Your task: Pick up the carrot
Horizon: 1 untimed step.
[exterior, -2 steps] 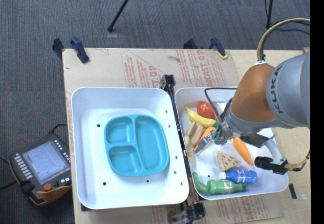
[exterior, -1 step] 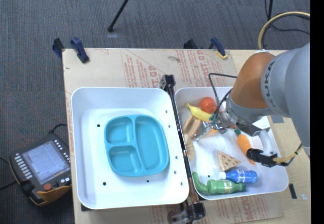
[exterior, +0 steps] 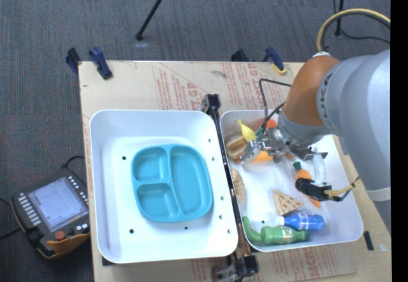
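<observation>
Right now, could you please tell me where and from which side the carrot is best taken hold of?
Probably the thick orange body just below the green top of the carrot, coming straight down from above and closing across its width. It lies flat in the right bin with bare floor beside it; the tapering end offers less hold.

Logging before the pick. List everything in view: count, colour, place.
bins: two, white, side by side
plate: one, blue, left bin
carrot: one, orange, right bin's right side
small piece: one, orange, beside gripper
fruit: one, yellow, right bin's far left
buns: two, tan, right bin's left
wedge: one, tan, right bin
blue bottle: one, right bin's near edge
green bottle: one, beside it
clamps: two, blue, bench's far edge
pendant: one, grey, floor left
arm: one, grey and orange, from right
gripper: one, over right bin
</observation>
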Each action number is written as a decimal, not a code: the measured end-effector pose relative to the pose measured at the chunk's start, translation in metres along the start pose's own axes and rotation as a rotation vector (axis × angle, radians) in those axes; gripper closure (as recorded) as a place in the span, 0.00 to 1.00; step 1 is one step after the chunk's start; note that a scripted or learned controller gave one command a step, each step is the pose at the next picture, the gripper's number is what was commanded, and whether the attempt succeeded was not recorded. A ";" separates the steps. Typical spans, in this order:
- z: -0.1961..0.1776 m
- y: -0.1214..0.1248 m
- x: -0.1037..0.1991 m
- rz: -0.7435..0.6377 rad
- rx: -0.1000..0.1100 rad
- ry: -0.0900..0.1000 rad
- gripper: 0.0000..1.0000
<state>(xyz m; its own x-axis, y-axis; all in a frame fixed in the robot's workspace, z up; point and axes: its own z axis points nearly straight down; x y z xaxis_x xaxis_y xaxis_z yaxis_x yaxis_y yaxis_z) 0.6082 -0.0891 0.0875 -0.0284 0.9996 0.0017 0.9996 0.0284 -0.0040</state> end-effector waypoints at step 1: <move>0.000 0.023 -0.005 -0.345 0.004 0.001 0.00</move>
<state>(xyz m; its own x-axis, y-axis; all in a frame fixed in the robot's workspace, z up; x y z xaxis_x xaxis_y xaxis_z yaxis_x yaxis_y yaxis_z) 0.6318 -0.0931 0.0870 -0.3650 0.9310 0.0041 0.9310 0.3650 -0.0071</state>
